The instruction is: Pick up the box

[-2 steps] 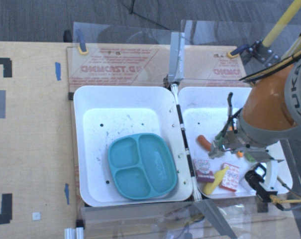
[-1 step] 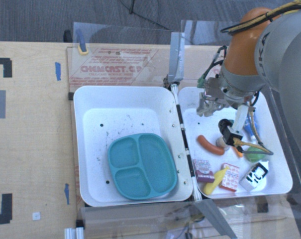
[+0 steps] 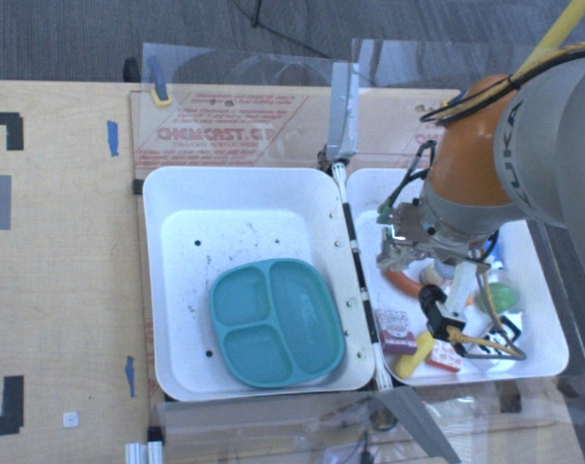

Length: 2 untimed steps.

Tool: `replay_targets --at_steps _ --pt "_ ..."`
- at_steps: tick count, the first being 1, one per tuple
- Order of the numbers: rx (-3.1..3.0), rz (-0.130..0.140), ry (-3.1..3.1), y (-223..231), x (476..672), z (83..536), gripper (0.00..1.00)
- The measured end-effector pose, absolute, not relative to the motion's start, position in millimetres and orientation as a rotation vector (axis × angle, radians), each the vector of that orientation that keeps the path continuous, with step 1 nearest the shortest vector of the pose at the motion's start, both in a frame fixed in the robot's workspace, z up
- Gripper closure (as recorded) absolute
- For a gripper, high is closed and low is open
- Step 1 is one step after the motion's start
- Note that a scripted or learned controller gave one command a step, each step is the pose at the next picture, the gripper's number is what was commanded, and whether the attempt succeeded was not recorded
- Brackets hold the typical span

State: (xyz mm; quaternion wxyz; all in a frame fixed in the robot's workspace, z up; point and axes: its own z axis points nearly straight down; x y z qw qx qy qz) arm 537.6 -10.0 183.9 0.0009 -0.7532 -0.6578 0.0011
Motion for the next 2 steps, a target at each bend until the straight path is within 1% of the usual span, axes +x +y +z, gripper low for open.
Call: replay_targets --at_steps 1,2 --pt "-2.039 -0.002 -2.396 -16 614.8 185 1.0" --pt "-2.556 -0.001 -1.831 -88 648.4 202 1.0"
